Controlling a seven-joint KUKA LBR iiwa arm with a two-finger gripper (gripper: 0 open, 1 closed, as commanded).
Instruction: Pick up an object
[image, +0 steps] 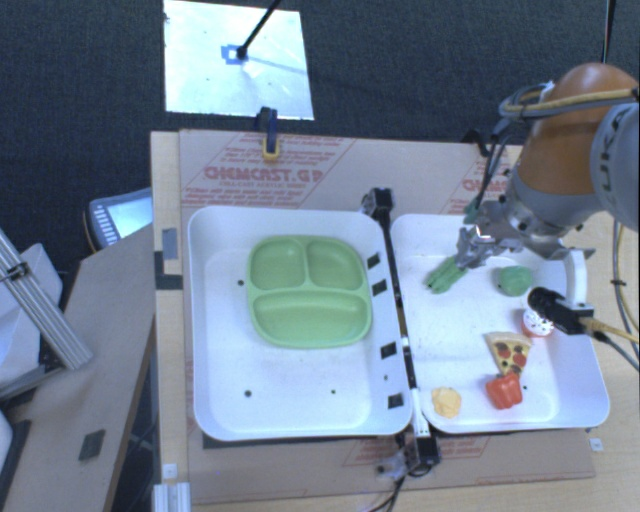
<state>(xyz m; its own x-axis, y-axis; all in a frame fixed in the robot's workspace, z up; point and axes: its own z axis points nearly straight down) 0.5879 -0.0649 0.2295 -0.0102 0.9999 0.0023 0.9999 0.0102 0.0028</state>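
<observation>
The right bin (560, 410) holds several toy foods. A long green vegetable (442, 276) lies slanted near the bin's upper left. My gripper (476, 246) sits right at that vegetable's upper end, seemingly touching it. A round green piece (516, 280) lies just to the right. Lower down are a white and red piece (537, 323), a pizza slice (510, 352), a red pepper (504, 391) and a yellow piece (446, 402).
The left bin (215, 390) holds a green divided plate (307, 292). A black divider (392, 300) runs between the bins. The arm's orange and grey body (575, 130) hangs over the right bin's far corner, with a black fitting (556, 306) near the white and red piece.
</observation>
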